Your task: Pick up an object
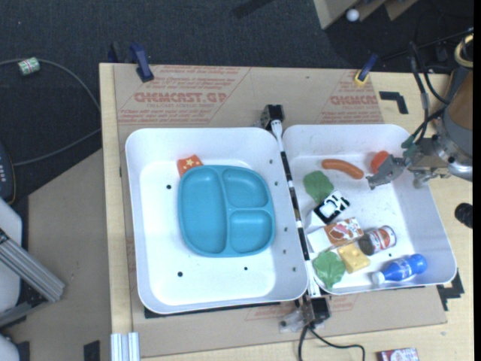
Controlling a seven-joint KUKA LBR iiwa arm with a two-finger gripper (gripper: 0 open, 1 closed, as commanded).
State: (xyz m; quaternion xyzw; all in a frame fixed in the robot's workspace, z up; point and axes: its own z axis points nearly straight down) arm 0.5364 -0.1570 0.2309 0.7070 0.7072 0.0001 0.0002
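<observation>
Right bin [432,224], hand [383,173] low beside red object [379,159]

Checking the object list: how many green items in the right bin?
2. One green item sits upper-middle, just left of the sausage. The other green item lies at the bin's near-left corner, touching the yellow block. More could be hidden under the clutter.
</observation>
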